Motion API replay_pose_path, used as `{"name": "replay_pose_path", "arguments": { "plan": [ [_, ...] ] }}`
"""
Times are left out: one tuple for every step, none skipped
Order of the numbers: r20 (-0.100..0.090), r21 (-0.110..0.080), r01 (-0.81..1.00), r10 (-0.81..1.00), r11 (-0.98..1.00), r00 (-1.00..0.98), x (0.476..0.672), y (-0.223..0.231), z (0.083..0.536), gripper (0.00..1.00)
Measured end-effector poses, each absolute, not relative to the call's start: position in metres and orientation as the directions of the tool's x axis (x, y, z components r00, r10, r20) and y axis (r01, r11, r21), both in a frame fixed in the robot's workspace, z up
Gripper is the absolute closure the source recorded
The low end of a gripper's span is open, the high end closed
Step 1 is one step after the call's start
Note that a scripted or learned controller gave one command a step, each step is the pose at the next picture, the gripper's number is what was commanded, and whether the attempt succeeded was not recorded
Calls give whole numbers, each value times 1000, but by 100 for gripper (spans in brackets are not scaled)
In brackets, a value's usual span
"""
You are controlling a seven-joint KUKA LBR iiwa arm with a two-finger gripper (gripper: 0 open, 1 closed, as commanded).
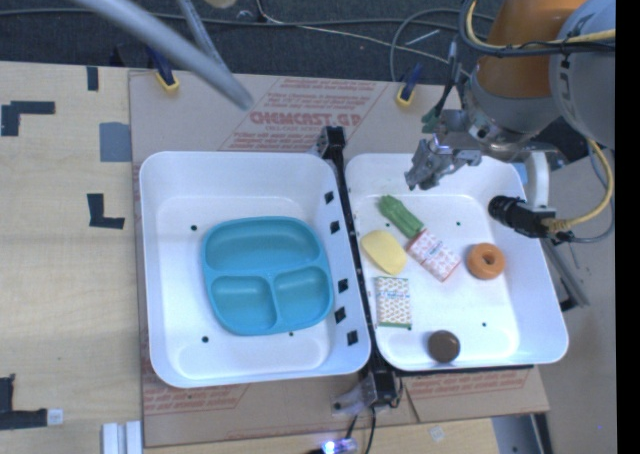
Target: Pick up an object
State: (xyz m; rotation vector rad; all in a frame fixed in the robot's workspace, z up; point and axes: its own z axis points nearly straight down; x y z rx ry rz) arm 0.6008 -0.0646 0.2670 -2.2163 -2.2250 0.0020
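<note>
The right bin point(505, 342) holds a green block point(400, 214), a yellow oval piece point(384, 252), a red-and-white patterned packet point(433, 255), a green-and-white packet point(393, 302), an orange ring like a doughnut point(486, 262) and a brown round piece point(444, 346). My gripper point(428, 168) hangs over the bin's back edge, above and a little right of the green block. Nothing shows between its fingers.
The left bin point(170, 192) bears a blue divided tray point(267, 274). A black divider point(342, 232) runs between the bins. A black cylinder point(515, 214) juts from the arm over the right bin's right side. Cables loop behind the bins.
</note>
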Motion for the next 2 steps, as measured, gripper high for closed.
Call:
{"name": "replay_pose_path", "arguments": {
  "plan": [
    [1,-4,1000,1000,6,-6,581,-10,249,100],
    [1,-3,1000,1000,7,-7,572,52,237,100]
  ]
}}
